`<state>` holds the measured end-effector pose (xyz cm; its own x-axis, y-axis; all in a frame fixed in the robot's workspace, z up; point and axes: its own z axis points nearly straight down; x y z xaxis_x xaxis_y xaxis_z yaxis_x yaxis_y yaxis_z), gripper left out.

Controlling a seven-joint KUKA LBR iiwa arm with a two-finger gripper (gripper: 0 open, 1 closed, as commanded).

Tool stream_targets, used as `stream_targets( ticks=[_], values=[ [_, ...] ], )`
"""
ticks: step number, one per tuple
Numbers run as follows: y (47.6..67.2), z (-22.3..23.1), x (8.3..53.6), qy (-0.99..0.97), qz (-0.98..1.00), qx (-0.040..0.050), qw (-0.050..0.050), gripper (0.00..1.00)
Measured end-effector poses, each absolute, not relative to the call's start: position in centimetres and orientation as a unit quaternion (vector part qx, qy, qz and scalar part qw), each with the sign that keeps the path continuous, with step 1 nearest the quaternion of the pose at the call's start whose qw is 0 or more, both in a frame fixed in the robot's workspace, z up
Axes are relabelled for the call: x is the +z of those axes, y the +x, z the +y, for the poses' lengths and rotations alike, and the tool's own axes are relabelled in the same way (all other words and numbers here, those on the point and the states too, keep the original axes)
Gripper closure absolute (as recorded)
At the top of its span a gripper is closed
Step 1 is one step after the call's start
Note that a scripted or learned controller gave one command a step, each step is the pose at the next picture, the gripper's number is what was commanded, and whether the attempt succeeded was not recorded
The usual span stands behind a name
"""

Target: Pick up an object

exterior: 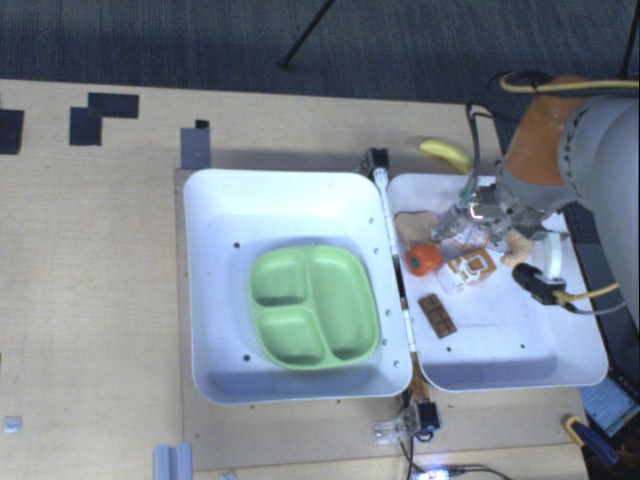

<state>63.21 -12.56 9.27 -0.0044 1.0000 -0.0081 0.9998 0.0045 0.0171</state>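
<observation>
Two shallow white bins side by side on the pale wooden worktop (90,268). In the left bin (215,218): a green divided plate (313,306), three compartments, lying flat near the middle. In the right bin (520,353), taken as landmark: a red tomato-like piece (424,259) near its left wall; a brown chocolate-bar piece (437,314) just below that; a small waffle-patterned piece (474,265) toward its centre; a tan piece (518,248) further right; a yellow banana (446,154) outside its upper rim. Gripper (472,220) low over the upper middle of that bin, close above the cluttered pieces. Cannot tell whether apart, together, or clamped on anything.
</observation>
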Motion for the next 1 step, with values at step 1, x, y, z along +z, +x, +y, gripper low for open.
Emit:
stream_targets(
  ticks=[1],
  values=[
    [63.40,-12.51,10.48,0.704,0.710,0.0051,0.011,1.00]
  ],
)
